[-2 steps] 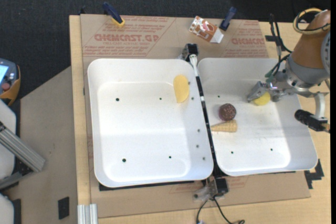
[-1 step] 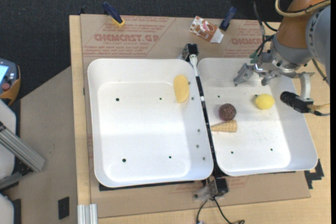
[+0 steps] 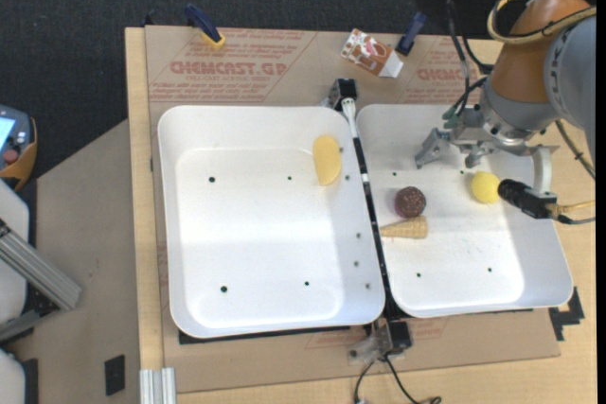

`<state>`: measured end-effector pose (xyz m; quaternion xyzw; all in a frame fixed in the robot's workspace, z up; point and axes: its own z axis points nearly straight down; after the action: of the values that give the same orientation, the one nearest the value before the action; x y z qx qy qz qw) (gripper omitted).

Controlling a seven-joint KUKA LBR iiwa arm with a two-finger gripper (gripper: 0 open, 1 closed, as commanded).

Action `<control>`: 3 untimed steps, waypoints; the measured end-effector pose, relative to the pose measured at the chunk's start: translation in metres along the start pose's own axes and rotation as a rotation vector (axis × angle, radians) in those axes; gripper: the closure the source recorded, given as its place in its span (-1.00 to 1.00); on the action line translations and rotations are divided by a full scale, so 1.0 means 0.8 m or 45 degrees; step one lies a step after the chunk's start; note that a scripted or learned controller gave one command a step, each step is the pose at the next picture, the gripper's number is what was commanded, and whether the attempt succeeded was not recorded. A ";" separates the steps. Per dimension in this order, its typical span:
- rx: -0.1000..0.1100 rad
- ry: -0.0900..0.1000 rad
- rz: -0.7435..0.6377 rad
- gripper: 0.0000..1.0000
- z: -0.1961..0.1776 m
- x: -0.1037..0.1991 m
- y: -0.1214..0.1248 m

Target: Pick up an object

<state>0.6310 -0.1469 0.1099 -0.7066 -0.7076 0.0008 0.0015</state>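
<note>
1. Position. My gripper (image 3: 476, 149) hangs over the far part of the right bin (image 3: 530, 284), on the arm (image 3: 542, 61) that enters from the right. The orange band sits just above the wrist.

2. Jaw state. The wrist body covers the working end from this angle, so I cannot tell whether my jaws are spread or pressed together. I see nothing held between them.

3. Objects in the right bin.
- A yellow ball (image 3: 485, 187) lies just near of my gripper. I cannot tell whether it touches me.
- A brown ball (image 3: 410, 201) lies to the left of the yellow ball, close to the bin's left wall.
- A tan cone (image 3: 404, 228) lies on its side just near of the brown ball, with its tip pointing left.

4. Object in the left bin (image 3: 189, 232). A yellow oblong piece (image 3: 327, 159) lies at the far right, close to the wall shared with the right bin and well apart from my gripper.

5. Surroundings. Both bins rest on a cardboard sheet (image 3: 237, 61). A red-and-white packet (image 3: 371, 52) lies on the sheet, far of the bins. Two blue clamps (image 3: 205, 24) grip its far edge.
</note>
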 end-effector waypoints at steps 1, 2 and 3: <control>0.002 0.001 0.001 -1.00 -0.007 0.035 -0.045; 0.005 0.003 0.002 -1.00 0.035 0.070 -0.092; -0.005 -0.002 0.004 1.00 0.019 0.067 -0.089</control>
<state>0.5600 -0.0931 0.0950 -0.7077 -0.7065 -0.0002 -0.0004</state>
